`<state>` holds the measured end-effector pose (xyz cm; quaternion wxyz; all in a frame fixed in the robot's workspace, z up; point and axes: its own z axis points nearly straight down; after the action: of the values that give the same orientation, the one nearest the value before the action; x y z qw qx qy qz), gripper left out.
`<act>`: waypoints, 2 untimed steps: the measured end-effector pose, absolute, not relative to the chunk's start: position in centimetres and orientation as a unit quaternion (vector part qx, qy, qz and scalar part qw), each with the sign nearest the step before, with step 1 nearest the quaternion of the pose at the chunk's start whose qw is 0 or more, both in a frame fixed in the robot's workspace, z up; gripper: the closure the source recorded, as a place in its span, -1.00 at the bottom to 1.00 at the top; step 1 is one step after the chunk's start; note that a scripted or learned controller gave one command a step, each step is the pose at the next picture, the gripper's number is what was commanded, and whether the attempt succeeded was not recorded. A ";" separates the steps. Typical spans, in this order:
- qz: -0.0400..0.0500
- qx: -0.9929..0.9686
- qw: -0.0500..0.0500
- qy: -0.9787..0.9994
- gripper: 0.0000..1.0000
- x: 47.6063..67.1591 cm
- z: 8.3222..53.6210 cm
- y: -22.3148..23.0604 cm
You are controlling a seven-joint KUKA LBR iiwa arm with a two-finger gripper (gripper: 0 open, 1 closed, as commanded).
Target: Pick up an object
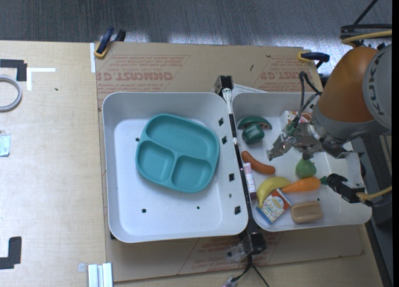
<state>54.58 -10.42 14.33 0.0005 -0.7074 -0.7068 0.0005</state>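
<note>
I'm in the approach step; my gripper (pixel 282 146) hovers over the right bin (pixel 358 216), holding nothing (finger spread unclear); next I'd drop onto the sausage (pixel 258 163) just below it.

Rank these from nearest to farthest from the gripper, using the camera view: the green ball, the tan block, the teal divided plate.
1. Green ball, just below the gripper, right bin.
2. Tan block, at the right bin's near edge.
3. Teal divided plate, in the left bin.
</note>
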 end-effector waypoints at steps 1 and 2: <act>-0.002 -0.708 -0.002 -0.706 -1.00 55.5 9.6 -9.3; 0.000 -0.708 0.000 -0.706 -1.00 48.0 9.2 -9.6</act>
<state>48.02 -9.65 9.21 0.0004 -0.7080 -0.7062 0.0002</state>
